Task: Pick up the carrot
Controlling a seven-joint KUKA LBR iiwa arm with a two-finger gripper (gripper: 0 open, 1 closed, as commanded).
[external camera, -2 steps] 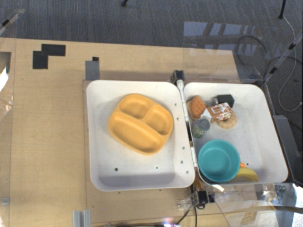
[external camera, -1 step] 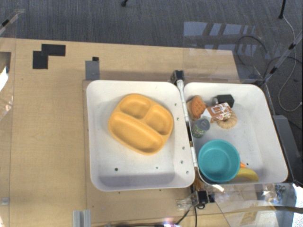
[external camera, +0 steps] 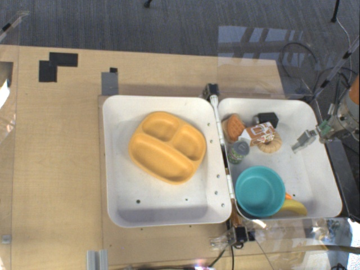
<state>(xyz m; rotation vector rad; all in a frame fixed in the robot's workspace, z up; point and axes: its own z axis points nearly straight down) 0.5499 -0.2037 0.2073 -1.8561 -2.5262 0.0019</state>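
The carrot (external camera: 288, 196), judged to be the orange tip at the teal bowl's (external camera: 257, 191) 4 o'clock, is largely hidden. The gripper (external camera: 304, 139) hangs at the right bin's (external camera: 320, 167) 3 o'clock; its grip state cannot be told. A descent clear of the bowl rim is advised.

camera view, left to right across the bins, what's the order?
yellow divided plate in the left bin → divider rail → teal bowl in the right bin → end effector at the right bin's right side. The small clustered items above the bowl overlap, so they are left out.
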